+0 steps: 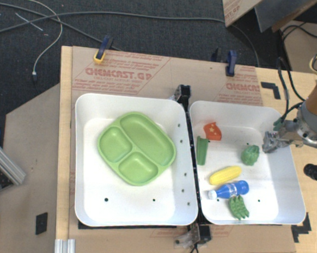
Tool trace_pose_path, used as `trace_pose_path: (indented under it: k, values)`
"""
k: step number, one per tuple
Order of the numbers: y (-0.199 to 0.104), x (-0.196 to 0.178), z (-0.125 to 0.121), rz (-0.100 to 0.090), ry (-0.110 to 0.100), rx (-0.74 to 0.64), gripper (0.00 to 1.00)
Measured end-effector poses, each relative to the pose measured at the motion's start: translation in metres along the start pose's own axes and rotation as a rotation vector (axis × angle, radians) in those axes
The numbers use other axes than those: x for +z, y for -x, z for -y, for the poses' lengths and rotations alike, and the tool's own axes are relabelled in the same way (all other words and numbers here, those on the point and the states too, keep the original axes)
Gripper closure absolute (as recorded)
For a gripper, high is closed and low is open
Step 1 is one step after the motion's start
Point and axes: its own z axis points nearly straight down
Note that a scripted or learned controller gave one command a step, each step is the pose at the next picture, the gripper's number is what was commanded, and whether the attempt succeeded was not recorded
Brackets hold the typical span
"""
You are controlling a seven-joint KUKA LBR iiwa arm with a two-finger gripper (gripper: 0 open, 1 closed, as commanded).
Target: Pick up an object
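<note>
Green and knobbly, the small plastic broccoli-like toy (249,155) lies in the right white bin (285,177) just beside your metal gripper (270,142), whose jaw state I cannot tell, so centre over it before you descend.

In the right bin (285,177) lie a red toy (213,132), green stick (202,150), green lump (250,155), yellow corn (225,175), blue bottle (231,189) and green toy (239,207), all apart except corn touching bottle.
</note>
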Motion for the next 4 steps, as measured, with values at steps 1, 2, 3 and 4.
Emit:
trace_pose_path:
  k: [1, 2, 3, 4]
  values:
    - [-0.002, 0.044, 0.006, -0.001, -0.001, 0.002, 0.0]
    - [-0.001, 0.03, 0.005, 0.002, 0.006, 0.002, 1.0]
    - [-0.004, -0.031, 0.011, 0.005, 0.011, 0.002, 1.0]
    - [0.003, -0.084, 0.018, 0.005, 0.011, 0.003, 1.0]
